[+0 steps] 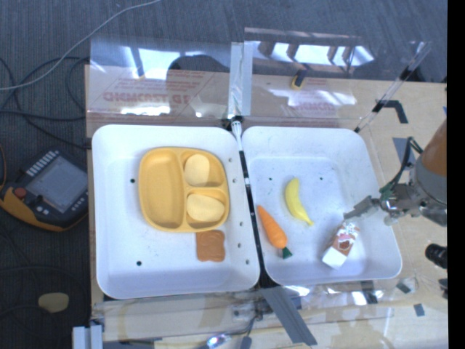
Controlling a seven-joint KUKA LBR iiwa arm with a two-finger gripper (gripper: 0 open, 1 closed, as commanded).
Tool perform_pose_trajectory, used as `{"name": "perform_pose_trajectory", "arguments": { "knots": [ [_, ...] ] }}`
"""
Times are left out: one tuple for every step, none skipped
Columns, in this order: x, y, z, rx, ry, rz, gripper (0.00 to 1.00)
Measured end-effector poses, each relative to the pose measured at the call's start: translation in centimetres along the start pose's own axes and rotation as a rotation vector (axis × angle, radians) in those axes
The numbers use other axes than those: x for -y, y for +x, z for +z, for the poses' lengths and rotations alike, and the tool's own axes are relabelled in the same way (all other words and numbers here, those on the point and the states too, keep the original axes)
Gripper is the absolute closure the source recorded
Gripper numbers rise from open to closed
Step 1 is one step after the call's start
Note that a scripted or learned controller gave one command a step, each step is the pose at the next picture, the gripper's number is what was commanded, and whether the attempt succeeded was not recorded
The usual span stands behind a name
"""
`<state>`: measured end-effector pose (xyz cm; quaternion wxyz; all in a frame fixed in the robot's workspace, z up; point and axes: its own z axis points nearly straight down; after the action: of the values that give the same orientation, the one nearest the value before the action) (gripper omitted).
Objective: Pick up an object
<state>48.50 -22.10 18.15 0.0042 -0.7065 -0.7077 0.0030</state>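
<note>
since the gripper (363,208) hangs at the right bin (320,140) edge just above the small carton (341,244), that is the nearest pick. center over it before descending; finger spread: cannot tell.

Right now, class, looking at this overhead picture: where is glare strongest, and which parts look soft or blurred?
In the camera view, glare streaks the clear panels behind the bins; the gripper at the right bin's edge looks soft; the banana and carrot stay fairly crisp with faint shadows.
</note>
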Motion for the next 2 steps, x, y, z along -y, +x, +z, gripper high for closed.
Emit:
{"name": "perform_pose_trajectory", "arguments": {
  "knots": [
    [0.1,-0.2,0.8,-0.001,-0.004,-0.512,0.00],
    [0.1,1.3,7.3,-0.002,-0.004,-0.422,0.00]
  ]
}}
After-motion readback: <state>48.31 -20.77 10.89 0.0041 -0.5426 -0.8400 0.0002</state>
